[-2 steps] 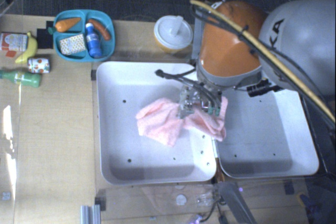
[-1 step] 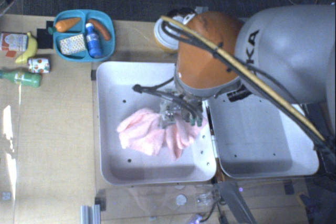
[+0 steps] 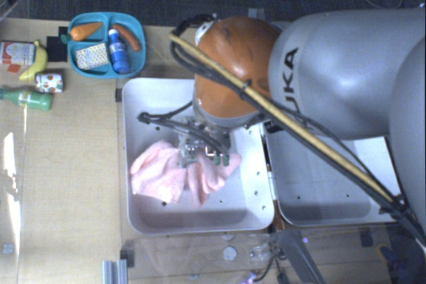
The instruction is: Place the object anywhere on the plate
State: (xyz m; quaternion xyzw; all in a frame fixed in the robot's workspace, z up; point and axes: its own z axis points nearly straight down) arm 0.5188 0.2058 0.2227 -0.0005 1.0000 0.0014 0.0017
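Camera view looks down on the claw (image 3: 203,151), lowered into the left bin (image 3: 133,209) and sitting right on top of a crumpled pink cloth (image 3: 170,173), which spreads out beneath it and away toward the bin's far-left side. Whether the claw is spread or pinching the cloth I cannot tell; the wrist and its cabling hide the tips. A blue divided plate (image 3: 136,33) with toy food lies on the tabletop (image 3: 60,176) well beyond the claw, outside the bin toward the upper left. By my judgement the task is at its grasping stage: the cloth lies in the bin, and lifting, carrying and placing all remain.
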